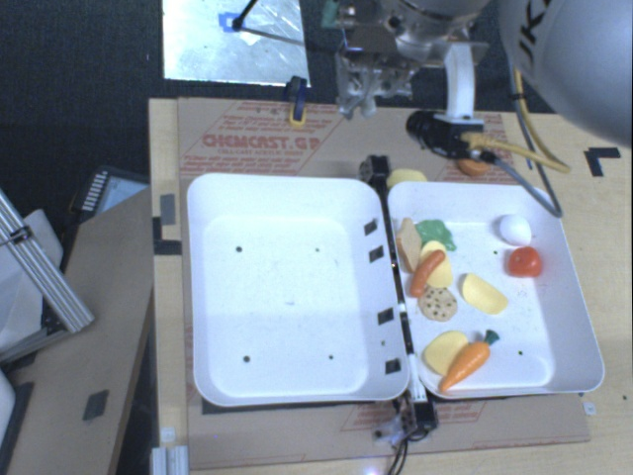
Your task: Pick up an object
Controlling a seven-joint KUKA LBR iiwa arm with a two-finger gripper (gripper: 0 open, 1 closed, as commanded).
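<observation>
We read "CHEMCAST GP" in red on the brown sheet (259, 139) under both bins. End effector (361, 95) hangs above the counter's far edge; can't tell its state. Right bin (569, 295) w/ toy foods, e.g. carrot (467, 362).

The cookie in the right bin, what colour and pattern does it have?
The cookie is light brown with dark spots, seen best in the camera view.

Robot lab: taped cardboard bench (257, 139), alu framing (40, 275), loose cables (524, 156).
</observation>
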